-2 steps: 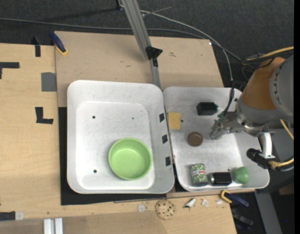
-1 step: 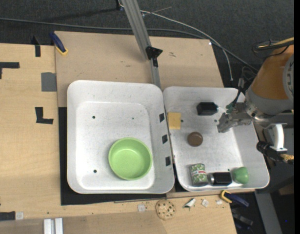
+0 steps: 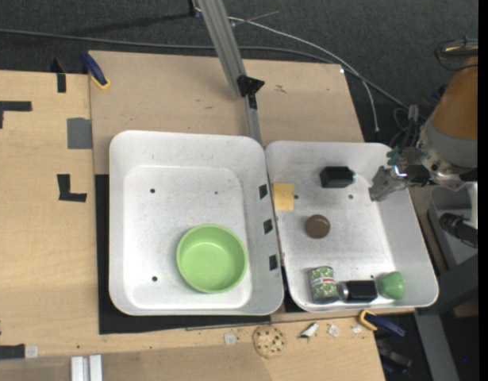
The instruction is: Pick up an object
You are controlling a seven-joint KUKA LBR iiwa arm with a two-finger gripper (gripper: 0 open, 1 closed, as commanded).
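The right bin holds several small objects. A black block lies near its far side, a yellow block rests at its left wall, and a brown round piece sits in the middle. Along the near wall are a green-labelled can, a black oblong item and a green rounded item. My gripper hangs over the bin's right rim, just right of the black block and apart from it. Nothing shows in its grasp.
A green bowl sits in the left bin. A slanted metal pole comes down to the gap between the bins. Small scraps and a cookie-like disc lie on the bench in front of the bins.
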